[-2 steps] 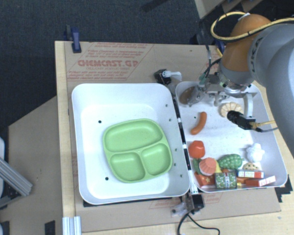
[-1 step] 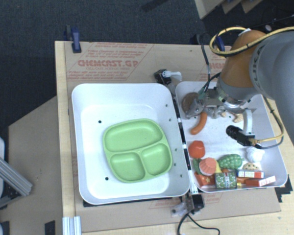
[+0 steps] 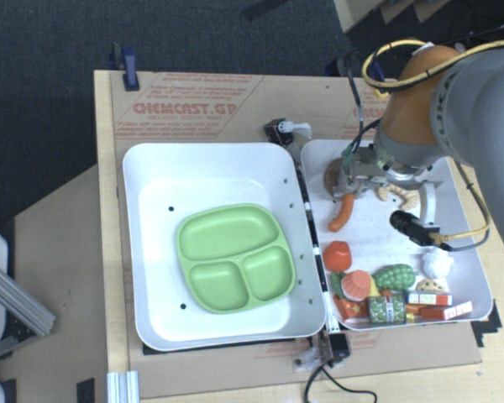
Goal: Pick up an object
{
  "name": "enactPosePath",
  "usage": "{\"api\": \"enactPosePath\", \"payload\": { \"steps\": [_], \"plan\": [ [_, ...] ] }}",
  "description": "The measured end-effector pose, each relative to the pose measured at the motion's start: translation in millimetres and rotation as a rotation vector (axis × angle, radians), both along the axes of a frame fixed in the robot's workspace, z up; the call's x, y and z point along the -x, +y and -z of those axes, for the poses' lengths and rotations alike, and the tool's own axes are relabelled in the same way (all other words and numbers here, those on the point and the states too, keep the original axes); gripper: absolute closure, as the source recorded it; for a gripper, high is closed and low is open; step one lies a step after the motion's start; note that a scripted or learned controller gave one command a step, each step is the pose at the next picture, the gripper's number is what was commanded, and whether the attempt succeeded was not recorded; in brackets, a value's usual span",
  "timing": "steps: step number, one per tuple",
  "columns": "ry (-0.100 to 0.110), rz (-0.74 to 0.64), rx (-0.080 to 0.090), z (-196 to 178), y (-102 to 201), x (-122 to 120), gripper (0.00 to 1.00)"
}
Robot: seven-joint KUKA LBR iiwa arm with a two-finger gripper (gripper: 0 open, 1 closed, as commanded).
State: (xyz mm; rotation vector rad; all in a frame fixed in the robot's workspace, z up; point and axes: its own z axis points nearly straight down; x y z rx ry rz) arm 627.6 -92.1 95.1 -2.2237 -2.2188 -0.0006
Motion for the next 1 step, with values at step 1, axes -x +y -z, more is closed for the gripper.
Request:
{"api": "enactPosePath", "payload": {
  "steps": [1],
  "plan": [
    [-0.003,-0.010,-0.005,-95.4,83.8,64.7,1.00]
  ]
}}
